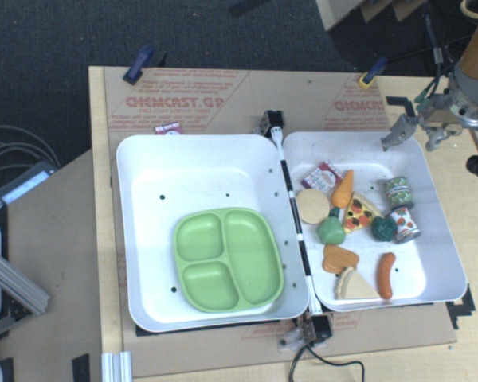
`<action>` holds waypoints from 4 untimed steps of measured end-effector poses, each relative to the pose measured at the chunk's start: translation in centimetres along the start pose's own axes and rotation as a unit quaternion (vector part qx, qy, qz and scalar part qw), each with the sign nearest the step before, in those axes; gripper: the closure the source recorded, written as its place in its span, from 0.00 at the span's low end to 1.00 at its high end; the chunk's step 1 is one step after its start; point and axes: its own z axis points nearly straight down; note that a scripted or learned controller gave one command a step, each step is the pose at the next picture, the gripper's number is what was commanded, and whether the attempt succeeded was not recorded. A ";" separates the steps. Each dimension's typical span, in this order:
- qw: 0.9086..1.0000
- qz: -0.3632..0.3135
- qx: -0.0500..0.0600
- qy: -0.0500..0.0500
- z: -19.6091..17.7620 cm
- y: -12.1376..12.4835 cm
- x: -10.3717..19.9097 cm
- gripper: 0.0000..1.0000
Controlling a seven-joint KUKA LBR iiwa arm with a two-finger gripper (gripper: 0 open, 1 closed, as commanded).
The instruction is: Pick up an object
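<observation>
The right bin [438, 253] holds several toy foods. Among them are an orange carrot [343, 188], a beige disc [311, 205], a green round piece [331, 231], a pizza slice [358, 212], two small cans [397, 191] [406, 226] and a red sausage [385, 275]. My gripper [417, 134] hovers over the bin's far right corner, above and behind the cans. It is open, with nothing between its fingers.
The left bin [143, 181] carries a green divided plate [225, 259]. A black clamp [272, 122] sits at the far end of the seam between the bins. Blue clips [138, 64] [373, 72] hold the cardboard base at the back. Cables lie off the bench at left.
</observation>
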 end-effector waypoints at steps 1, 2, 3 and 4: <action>1.000 -0.002 0.001 0.006 11.3 -3.4 0.0 0.00; 1.000 -0.002 0.000 0.005 11.1 -6.7 -0.1 0.00; 1.000 0.000 0.001 0.001 11.2 -10.5 0.4 0.00; 1.000 0.000 -0.001 0.000 10.2 -10.5 0.4 1.00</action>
